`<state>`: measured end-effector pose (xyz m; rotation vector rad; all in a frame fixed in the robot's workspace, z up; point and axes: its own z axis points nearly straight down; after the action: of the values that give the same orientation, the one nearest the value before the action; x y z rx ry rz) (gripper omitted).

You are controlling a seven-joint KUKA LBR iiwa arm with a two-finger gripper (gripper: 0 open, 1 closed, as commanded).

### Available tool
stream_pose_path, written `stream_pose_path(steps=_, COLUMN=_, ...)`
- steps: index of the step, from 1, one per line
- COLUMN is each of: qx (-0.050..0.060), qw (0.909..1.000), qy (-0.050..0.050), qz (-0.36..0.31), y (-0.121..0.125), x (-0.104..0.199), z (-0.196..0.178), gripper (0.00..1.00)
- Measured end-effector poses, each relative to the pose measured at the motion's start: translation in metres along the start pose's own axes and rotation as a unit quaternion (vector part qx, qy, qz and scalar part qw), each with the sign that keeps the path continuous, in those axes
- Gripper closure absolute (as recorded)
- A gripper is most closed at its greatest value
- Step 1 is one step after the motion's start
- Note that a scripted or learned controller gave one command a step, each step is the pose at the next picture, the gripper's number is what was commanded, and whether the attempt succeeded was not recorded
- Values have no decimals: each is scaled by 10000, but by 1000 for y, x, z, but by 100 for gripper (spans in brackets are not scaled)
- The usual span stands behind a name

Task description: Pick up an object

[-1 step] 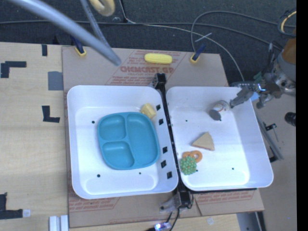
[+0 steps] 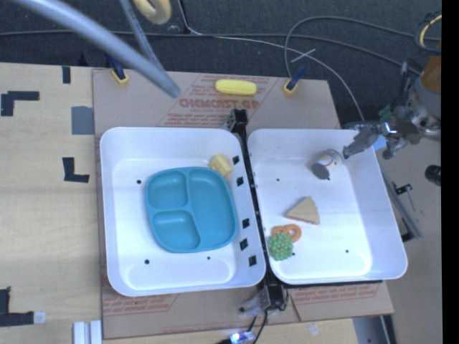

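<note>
— How far along are you with picking something up?

— Not far, by my judgement. My gripper (image 2: 337, 156) hangs over the upper part of the right bin (image 2: 373, 213), right by a small grey-and-white cylinder (image 2: 324, 165), and I cannot tell if there is contact. Whether my fingers are apart or together I cannot tell either; they blur into that object from up here.

— So nothing is lifted?

— Nothing I can claim. The cylinder looks to rest on the bin floor. The tan wedge (image 2: 304, 210) lies near the middle of the same bin, and the green ball (image 2: 280, 246) sits at the lower left, touching an orange ring (image 2: 289, 231).

— And the other bin?

— The left bin (image 2: 115, 192) holds a blue divided plate (image 2: 191, 210) and a yellow piece (image 2: 221, 165) near its upper right edge. Closing, gripping and lifting all remain, I reckon.
</note>
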<state>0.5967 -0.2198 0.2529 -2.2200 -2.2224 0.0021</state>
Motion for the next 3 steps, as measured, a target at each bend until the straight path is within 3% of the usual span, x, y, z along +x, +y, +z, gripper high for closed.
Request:
stream_pose_path(steps=2, qx=25, qw=10000, qy=5, qz=-7, y=6, x=11, z=125, gripper=0)
stream_pose_path(steps=3, qx=-8, qw=10000, qy=-13, qz=-8, y=6, x=11, z=170, gripper=0)
